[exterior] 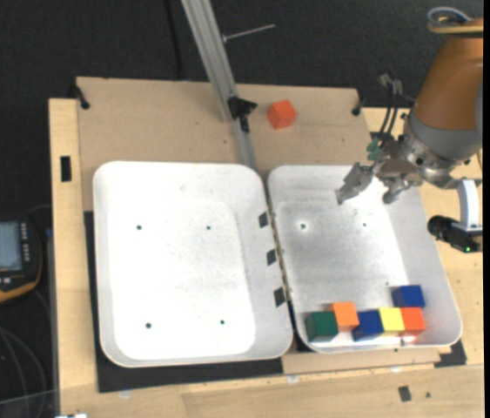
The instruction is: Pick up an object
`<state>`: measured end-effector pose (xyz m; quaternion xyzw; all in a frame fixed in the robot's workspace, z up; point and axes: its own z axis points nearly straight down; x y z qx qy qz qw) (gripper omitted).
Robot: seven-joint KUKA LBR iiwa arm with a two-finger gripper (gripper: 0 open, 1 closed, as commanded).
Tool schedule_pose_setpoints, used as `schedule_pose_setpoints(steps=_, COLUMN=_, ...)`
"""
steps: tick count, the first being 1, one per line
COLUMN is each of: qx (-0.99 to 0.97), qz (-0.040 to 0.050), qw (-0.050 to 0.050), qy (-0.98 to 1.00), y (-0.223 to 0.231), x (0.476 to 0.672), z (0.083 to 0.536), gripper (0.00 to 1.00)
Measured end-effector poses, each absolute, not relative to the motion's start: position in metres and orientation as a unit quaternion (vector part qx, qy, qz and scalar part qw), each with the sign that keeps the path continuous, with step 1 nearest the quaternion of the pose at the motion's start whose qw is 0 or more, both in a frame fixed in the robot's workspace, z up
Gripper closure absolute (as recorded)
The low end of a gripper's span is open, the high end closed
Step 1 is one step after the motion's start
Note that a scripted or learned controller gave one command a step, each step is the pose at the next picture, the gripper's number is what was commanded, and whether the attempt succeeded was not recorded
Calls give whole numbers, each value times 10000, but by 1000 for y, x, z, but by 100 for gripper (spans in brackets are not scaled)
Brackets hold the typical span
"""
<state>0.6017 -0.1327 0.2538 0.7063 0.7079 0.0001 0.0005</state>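
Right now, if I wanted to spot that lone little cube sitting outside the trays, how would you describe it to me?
Start at the two white bins side by side on the bench. Look past their far edge to the bare brown board, near the foot of the slanted metal rail. There lies the orange cube, alone, while all the other blocks are clustered in the right bin's near corner.

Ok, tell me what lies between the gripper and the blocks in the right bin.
Nothing visible. The gripper is over the bin's far end; bare bin floor lies between it and the blocks along the near wall.
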Motion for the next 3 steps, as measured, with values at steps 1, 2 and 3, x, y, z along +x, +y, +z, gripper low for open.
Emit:
schedule_pose_setpoints(steps=1, qx=7055, qz=6, qw=26, qy=7087, y=-139, x=592, z=349, gripper=0)
schedule_pose_setpoints(steps=2, qx=7079, qz=-28, qw=-22, qy=7063, y=-166, x=581, z=232, gripper=0)
schedule_pose_setpoints(steps=3, qx=7078, qz=2, qw=21, qy=7064, y=-175, x=571, z=96, gripper=0)
